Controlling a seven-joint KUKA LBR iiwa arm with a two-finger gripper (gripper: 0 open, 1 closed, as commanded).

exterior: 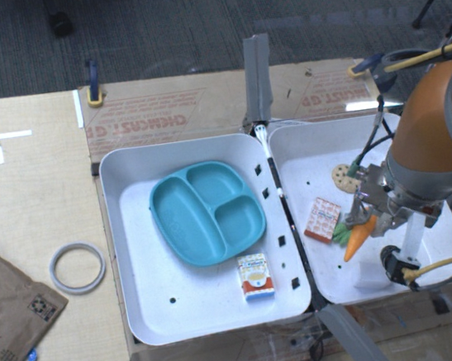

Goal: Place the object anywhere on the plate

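Two fingers [365,218] pinch carrot [356,240] (upright-ish).

Red mirrored lettering on the brown cardboard sheet [199,104] beyond the bins appears to read "CHEMCAT'S GR"; the other print is too small.

A robotics lab: two white bins [132,255] sit on cardboard over a plywood counter [30,211], clamped at the back, with a tape roll [77,266], toy food and dark carpet [186,14] beyond.
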